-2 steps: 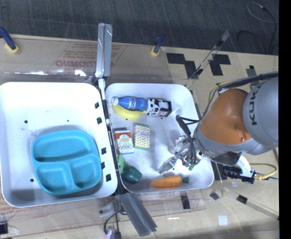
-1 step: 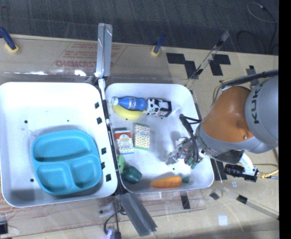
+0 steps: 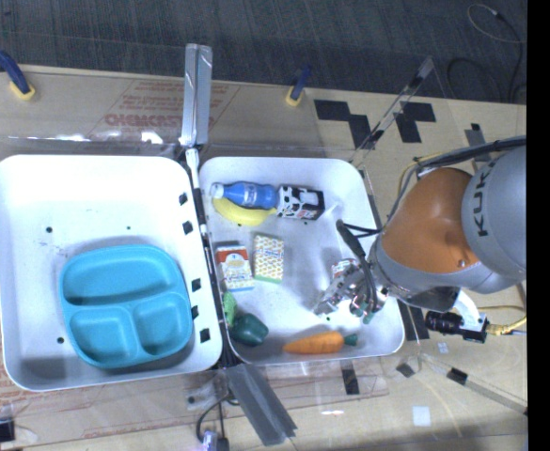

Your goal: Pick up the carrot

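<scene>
Near the right bin's front wall lies the carrot – gripper hovers just above it, grasp state unclear, likely lining up.

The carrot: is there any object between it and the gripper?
Nothing visible does. The carrot lies at the near edge of the right bin, and the gripper hovers just above it in the view, bare floor between.

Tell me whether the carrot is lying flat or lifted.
Lying flat: the carrot rests on the right bin floor at its near edge, below the end effector.
</scene>
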